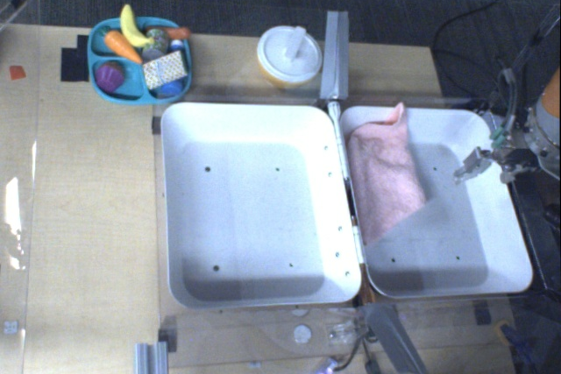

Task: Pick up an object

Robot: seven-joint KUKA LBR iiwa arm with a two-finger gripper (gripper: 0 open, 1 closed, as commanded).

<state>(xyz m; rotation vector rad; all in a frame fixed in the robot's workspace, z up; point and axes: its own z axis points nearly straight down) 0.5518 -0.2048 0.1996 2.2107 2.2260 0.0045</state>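
A pink cloth point(384, 175) lies crumpled along the left side of the right white bin point(456, 276), its top corner riding up the bin's back wall. My gripper point(474, 164) hangs over the right part of that same bin, close to its right rim, well to the right of the cloth and apart from it. Nothing shows in the gripper. The grey arm with its orange band enters from the right edge behind it.
The left white bin point(254, 289) sits beside the right one, a metal rail point(336, 57) standing behind their shared edge. Behind the bins are a lidded white cup point(289, 55) and a blue tray point(103, 92) of toy food. Cables hang at the far right.
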